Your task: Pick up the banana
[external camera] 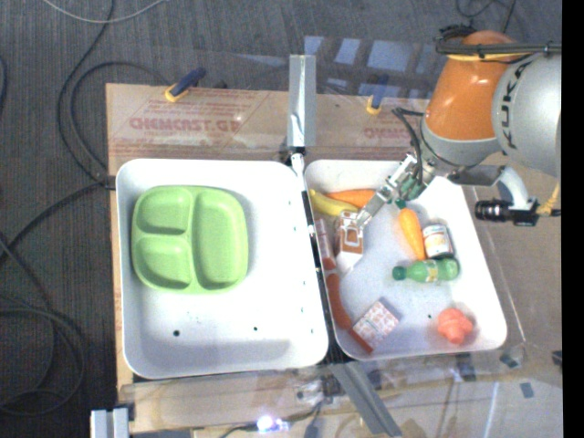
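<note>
- I see the banana (327,203) in the right bin (484,286), tight against the bin's upper left corner, with an orange carrot (354,196) lying on it.
- The gripper (352,233) hovers just below the banana; I cannot tell how its jaws stand, and I see nothing held.
- I judge the banana light, fairly stiff, smooth-skinned and bruisable.
- I'd grip across its exposed middle, gently.
</note>
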{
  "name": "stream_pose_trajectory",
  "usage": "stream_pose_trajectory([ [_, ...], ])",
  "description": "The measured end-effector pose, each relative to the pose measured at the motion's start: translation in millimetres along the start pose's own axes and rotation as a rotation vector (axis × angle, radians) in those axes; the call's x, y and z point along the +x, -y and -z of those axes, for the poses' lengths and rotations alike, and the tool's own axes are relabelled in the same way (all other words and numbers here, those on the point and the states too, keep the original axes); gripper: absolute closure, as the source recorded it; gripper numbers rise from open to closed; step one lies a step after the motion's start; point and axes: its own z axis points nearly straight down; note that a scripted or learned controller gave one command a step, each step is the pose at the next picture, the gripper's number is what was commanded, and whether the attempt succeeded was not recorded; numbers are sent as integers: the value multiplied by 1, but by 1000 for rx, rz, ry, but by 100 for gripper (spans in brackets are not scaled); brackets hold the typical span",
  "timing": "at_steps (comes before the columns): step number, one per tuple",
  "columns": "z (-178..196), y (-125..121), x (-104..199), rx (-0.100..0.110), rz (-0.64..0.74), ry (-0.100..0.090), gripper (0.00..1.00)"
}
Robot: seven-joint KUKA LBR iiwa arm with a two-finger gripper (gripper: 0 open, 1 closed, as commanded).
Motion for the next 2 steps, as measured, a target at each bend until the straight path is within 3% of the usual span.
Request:
stream_pose_trajectory([
  [1, 18, -11, 73, 1, -317, -4, 0],
  [2, 32, -2, 118, 2, -471, -4, 0],
])
